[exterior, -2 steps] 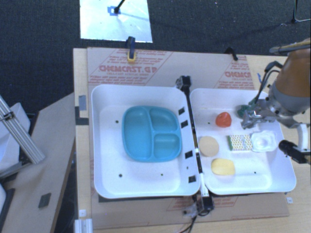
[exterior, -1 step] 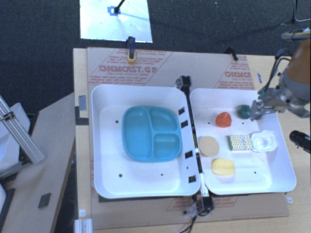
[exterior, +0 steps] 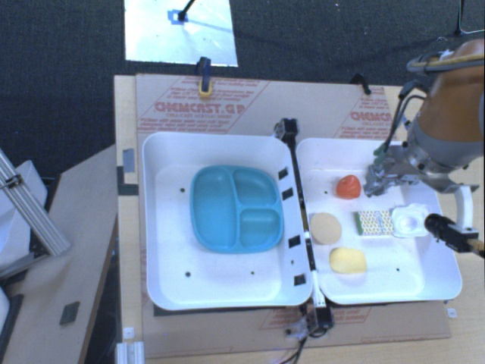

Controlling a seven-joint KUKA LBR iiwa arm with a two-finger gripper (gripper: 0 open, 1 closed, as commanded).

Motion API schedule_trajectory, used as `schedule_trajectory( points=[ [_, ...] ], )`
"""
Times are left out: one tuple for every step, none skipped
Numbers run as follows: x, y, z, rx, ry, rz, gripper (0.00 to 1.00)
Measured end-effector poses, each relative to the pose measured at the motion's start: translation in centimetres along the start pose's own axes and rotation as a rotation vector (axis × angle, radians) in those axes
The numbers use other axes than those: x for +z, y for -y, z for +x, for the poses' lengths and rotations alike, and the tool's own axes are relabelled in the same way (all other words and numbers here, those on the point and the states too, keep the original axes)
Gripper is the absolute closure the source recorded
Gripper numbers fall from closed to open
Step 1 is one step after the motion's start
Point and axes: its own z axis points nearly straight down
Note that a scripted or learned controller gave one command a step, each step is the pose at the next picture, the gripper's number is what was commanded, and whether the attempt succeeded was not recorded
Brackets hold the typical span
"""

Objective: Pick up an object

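Camera view is showing the gripper [exterior: 377, 182] hovering in the right bin [exterior: 333, 283], just beside a red ball [exterior: 348, 186]. Looks like it's lining up a grab; it's gonna need to settle over the ball first.

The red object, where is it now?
The red object lies in the right bin, toward its far left, beyond the tan disc.

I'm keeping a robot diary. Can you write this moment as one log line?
gripper: over right bin, beside red object | holding: nothing seen | blue tray: left bin
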Motion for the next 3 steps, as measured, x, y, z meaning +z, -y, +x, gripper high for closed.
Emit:
schedule_trajectory(
  points=[
    [-0.4, 0.3, 5.0, -0.002, -0.001, 0.0, 1.0],
    [1.2, 0.9, 10.4, -0.002, -0.002, 0.001, 1.0],
    [0.6, 1.9, 15.9, -0.003, -0.002, 0.0, 1.0]
  ],
)
